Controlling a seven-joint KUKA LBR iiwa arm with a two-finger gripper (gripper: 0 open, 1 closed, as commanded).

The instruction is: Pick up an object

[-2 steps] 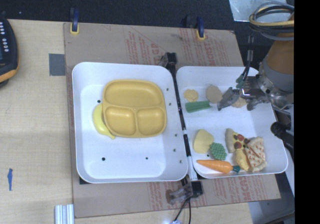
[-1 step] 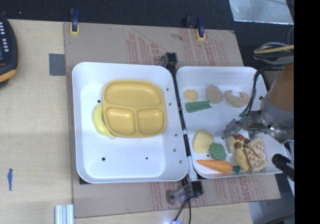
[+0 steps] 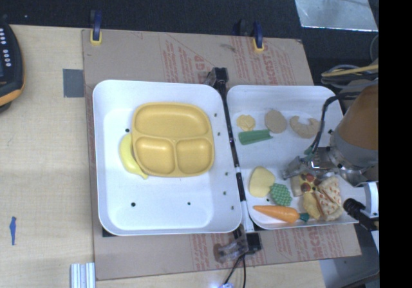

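Gripper point(image 3: 308, 171) hangs low over the toy food, grip hidden so I cannot tell, and the carrot point(image 3: 275, 213) just beside it looks light, hard, slippery; grab its middle.

Banana point(image 3: 129, 158) mostly hidden under yellow tray point(image 3: 172, 138); remote point(image 3: 9, 64) cut off left.

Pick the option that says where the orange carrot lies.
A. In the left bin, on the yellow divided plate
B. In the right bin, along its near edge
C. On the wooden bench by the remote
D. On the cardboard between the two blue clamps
B: the carrot lies along the near edge of the right bin, below the green knobbly piece, while the yellow divided plate sits in the left bin.
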